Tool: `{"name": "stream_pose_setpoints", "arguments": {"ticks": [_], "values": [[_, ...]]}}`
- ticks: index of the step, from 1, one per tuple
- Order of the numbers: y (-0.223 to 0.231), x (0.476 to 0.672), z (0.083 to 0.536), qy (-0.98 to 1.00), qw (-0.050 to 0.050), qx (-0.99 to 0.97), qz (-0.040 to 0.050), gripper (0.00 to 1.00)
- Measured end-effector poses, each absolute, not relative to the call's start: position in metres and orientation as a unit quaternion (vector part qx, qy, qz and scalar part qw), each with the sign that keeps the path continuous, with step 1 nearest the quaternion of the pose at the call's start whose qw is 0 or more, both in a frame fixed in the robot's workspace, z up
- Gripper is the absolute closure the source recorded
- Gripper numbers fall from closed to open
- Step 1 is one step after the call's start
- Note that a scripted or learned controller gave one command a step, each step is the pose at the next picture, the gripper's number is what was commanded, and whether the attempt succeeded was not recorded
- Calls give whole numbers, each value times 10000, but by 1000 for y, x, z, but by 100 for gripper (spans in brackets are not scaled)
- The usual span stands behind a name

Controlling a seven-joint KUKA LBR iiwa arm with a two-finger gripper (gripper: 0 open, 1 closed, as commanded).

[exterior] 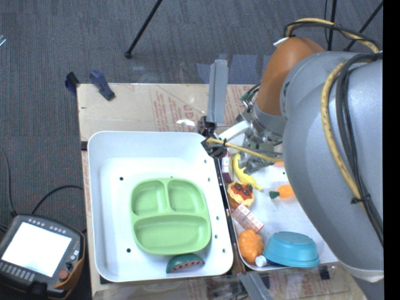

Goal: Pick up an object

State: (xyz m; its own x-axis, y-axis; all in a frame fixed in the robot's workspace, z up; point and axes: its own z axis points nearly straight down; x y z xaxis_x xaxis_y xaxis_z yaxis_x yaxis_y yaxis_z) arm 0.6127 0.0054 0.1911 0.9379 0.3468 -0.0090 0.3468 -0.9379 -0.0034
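Observation:
The right bin (275,220) holds several toy foods: a yellow banana (242,175), a small pizza piece (240,193), an orange carrot (285,191), a striped box (247,218), an orange fruit (250,245) and a blue bowl (291,249). My gripper (255,157) hangs low over the far end of this bin, just above and beside the banana, and the wrist hides much of it. Nothing is visibly held. The left bin (109,186) holds a green divided plate (170,216) and a watermelon slice (185,262).
The grey arm (337,167) covers the right side of the right bin. A thin yellow cable (240,147) crosses by the divider between the bins. A teach pendant (36,252) lies at lower left, and a blue clamp (101,84) sits on the bench's far corner.

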Motion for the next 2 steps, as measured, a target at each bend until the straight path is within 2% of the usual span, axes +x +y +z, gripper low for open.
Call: {"name": "stream_pose_setpoints", "arguments": {"ticks": [1, 2], "values": [[11, 592, 183, -1040, 12, -9946, 53, 100], [47, 614, 274, -991, 12, -9951, -5, 100]]}}
